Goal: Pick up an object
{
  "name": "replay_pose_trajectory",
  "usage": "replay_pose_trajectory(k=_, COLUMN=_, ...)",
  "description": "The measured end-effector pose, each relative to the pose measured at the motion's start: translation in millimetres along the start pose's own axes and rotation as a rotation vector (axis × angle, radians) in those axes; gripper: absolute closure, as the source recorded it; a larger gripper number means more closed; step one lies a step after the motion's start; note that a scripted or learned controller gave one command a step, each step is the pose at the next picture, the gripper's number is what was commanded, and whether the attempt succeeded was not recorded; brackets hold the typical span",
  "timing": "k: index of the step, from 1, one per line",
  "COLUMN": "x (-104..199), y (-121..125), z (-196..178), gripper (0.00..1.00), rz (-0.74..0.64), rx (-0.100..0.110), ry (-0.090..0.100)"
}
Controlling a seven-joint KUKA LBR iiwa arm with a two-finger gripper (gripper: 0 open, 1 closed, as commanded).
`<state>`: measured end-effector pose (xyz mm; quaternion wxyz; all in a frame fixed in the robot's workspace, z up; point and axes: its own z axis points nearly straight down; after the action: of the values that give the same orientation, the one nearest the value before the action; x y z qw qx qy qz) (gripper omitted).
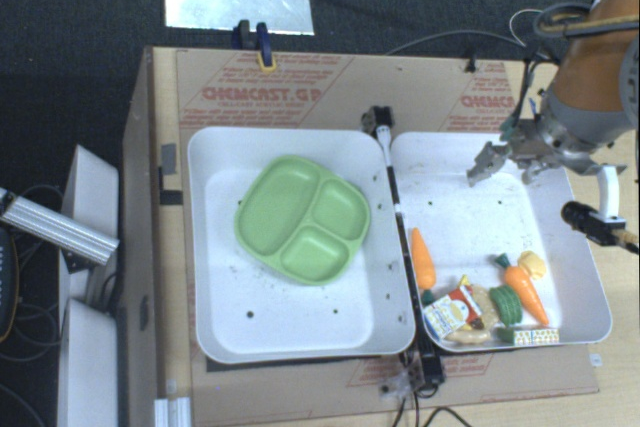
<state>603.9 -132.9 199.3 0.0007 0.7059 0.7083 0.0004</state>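
My gripper (508,163) hangs over the far part of the right bin (470,215), its two fingers spread apart and open with nothing between them. Well below it, near the bin's front, lies a small orange carrot (423,258) by the left wall. A second carrot with a green top (523,286) lies at the front right, next to a yellow piece (533,264). A colourful packet (452,311), a green item (505,304) and other small toys crowd the front edge.
The left bin (225,315) holds a green divided plate (303,218). A black divider clip (379,121) sits between the bins at the back. A black part on a white bracket (592,219) sticks out at the right bin's right rim.
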Motion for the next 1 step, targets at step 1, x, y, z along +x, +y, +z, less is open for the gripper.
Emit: replay_pose_trajectory(k=1, x=-17.9, y=-66.1, z=85.3, gripper=0.0, rz=0.002, rx=0.003, ry=0.0)
